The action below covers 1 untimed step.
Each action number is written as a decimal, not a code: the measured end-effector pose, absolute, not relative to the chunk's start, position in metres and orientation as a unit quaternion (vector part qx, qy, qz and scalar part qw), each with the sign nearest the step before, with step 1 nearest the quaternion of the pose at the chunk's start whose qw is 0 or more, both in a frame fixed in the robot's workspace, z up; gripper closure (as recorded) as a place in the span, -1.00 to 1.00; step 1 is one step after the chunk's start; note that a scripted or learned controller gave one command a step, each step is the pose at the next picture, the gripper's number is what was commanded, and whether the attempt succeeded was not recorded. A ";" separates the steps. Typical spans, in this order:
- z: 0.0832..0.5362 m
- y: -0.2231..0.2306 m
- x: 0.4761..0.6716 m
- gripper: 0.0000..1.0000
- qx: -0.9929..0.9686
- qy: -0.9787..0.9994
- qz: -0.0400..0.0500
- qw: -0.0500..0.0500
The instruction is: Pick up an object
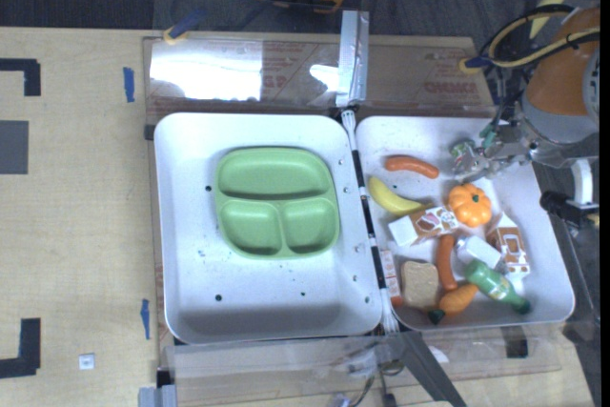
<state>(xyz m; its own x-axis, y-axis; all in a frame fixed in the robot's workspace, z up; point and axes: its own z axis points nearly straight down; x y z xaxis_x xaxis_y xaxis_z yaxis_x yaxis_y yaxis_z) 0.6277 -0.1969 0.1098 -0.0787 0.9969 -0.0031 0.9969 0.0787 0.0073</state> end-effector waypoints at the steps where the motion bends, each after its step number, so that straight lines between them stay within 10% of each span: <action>1: 0.120 -0.197 0.629 1.00 0.679 0.735 0.002 0.006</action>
